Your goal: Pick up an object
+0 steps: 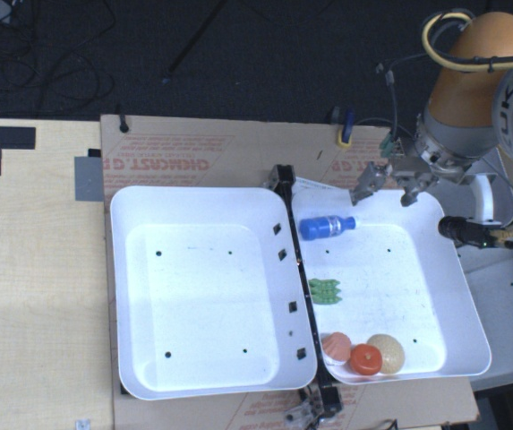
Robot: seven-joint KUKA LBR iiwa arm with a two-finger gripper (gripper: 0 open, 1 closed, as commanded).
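Note:
In the right bin [435, 267] a blue bottle [326, 227] lies on its side near the far left corner. A green pea pod [324, 291] rests by the left wall. At the near edge sit a pink piece [337, 346], a red tomato [365, 359] and a tan round item [388, 351], close together. My gripper [388, 186] hangs above the bin's far rim, right of the bottle, its two fingers spread apart and open with nothing between them.
The left bin [140, 240] stands beside the right one, joined by a black divider strip [294, 267]. Both rest on a cardboard sheet [193, 150]. A black fixture [471, 231] juts in at the right bin's far right side.

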